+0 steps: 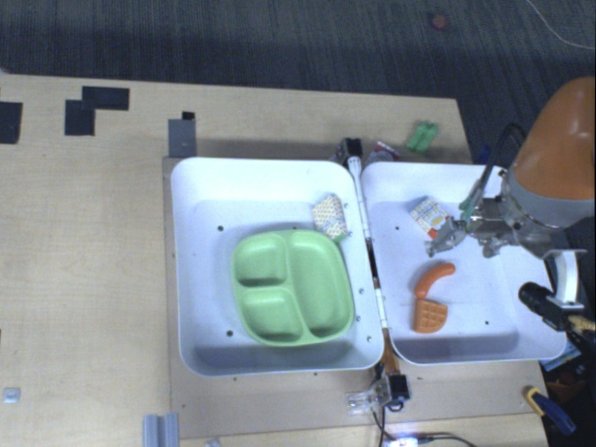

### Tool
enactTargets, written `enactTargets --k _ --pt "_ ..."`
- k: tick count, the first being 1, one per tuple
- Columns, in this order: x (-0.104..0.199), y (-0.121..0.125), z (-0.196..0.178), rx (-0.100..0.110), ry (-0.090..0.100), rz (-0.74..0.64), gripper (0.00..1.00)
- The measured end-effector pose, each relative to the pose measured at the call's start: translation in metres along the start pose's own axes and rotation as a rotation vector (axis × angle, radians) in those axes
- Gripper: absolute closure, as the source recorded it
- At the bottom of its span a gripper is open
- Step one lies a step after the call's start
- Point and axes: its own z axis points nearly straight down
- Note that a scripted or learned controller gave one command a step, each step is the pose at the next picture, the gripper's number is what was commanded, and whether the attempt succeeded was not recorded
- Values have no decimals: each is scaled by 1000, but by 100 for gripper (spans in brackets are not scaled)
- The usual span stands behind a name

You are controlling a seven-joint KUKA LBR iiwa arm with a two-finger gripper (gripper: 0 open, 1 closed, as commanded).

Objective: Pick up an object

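My pincer [445,238] hovers over the right bin [494,338], just above the orange sausage [434,278], with its fingers spread and nothing between them. A small printed packet [427,214] lies just beyond the sausage, past my fingertips, and a waffle piece [429,317] touches the sausage's near end. The green divided tray [293,286] sits well left of the sausage, in the left bin [200,250].

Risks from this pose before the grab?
1. The gripper hangs between the packet and the sausage, centred on neither, so a descent may close on nothing or just nudge one.
2. The sausage touches the waffle, so grabbing it may drag the waffle.
3. The packet looks flat and may slip.
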Motion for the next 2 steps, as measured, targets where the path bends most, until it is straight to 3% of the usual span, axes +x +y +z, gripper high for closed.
enactTargets --k 1,2 --pt "-28 47 131 -4 -2 2 0" --pt "-27 49 120 -8 -1 1 100"
